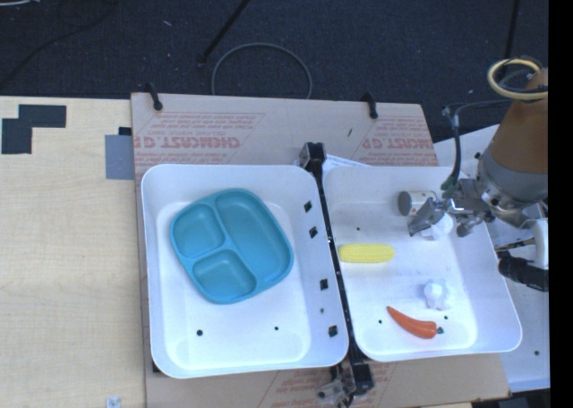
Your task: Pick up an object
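Two white bins side by side on the bench. Left bin (179,344) carries a blue divided plate (232,244); right bin (501,326) carries the small stuff. The arm (524,142) comes in from the right, its gripper (440,216) over the upper right part of the right bin. We cannot tell whether the jaws are parted or closed; nothing is visibly between them.

Nearest candidate, in our judgement: the yellow corn cob (365,254), lying toward the bin divider (327,245) and below-left of the gripper, long axis roughly left-right across the view. Further down sit a small white lump (436,293) and an orange-red pepper (413,323), slanted, near the front wall.

Bin floor looks smooth and shallow-walled; open room around the corn, so we expect a clear descent.
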`<move>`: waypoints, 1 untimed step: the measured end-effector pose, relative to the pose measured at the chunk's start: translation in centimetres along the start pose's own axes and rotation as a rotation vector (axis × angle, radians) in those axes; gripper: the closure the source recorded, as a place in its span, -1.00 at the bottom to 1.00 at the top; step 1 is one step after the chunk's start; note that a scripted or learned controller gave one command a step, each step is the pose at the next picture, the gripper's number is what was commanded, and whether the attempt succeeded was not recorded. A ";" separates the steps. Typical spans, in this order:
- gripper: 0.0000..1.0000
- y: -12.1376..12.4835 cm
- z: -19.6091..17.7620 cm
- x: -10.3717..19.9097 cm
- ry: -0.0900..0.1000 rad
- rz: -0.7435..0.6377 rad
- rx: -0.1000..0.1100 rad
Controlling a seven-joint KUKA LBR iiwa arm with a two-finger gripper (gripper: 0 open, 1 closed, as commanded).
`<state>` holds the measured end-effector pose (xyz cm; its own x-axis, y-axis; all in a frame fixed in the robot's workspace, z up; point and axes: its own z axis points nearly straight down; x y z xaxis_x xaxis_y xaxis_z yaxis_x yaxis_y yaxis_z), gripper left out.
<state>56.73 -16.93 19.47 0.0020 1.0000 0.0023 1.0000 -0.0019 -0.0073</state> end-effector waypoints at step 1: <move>-1.00 1.0 5.3 0.2 0.000 -0.002 0.000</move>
<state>57.66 -16.72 14.13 0.0000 1.0000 0.0020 1.0000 0.0000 -0.0073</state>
